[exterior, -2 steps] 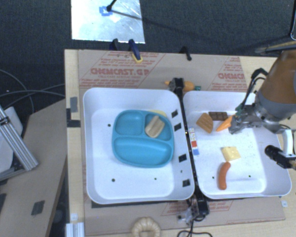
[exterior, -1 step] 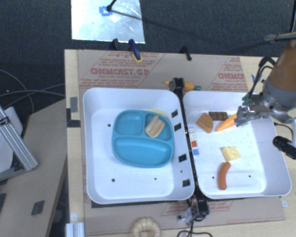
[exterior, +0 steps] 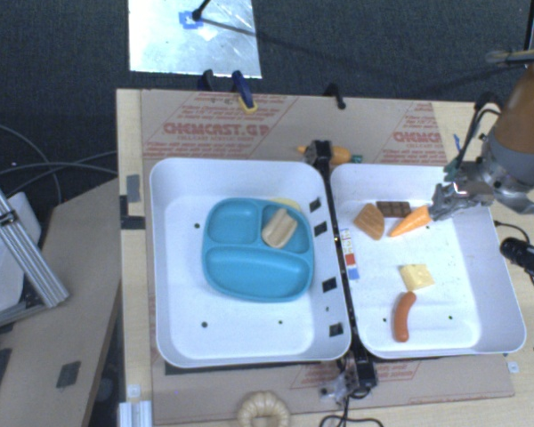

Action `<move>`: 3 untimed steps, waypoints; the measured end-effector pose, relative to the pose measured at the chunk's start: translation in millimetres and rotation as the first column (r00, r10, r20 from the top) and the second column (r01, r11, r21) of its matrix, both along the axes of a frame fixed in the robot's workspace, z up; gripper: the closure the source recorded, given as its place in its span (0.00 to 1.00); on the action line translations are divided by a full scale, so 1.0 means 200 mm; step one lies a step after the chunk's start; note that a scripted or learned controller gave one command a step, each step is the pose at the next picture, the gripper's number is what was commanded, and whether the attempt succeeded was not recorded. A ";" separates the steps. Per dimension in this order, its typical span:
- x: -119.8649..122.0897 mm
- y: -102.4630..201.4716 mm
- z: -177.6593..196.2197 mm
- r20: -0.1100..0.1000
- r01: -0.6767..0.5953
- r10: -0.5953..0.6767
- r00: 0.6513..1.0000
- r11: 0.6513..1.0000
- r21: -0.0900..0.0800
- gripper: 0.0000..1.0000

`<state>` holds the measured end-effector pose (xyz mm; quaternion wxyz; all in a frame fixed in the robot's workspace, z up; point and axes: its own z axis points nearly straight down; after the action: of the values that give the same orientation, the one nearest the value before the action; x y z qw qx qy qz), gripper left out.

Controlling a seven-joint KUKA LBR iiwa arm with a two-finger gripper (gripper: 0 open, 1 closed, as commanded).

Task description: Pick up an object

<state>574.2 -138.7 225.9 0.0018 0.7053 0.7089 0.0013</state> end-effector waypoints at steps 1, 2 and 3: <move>-0.07 0.30 -0.03 -0.004 -0.005 0.005 1.000 1.000 0.003 1.00; -0.15 0.56 -0.07 -0.004 -0.004 0.004 1.000 1.000 0.003 1.00; -0.25 0.81 -0.07 -0.005 -0.005 0.005 1.000 1.000 0.003 1.00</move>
<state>523.7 23.6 212.8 -0.0011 0.7036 0.7106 0.0007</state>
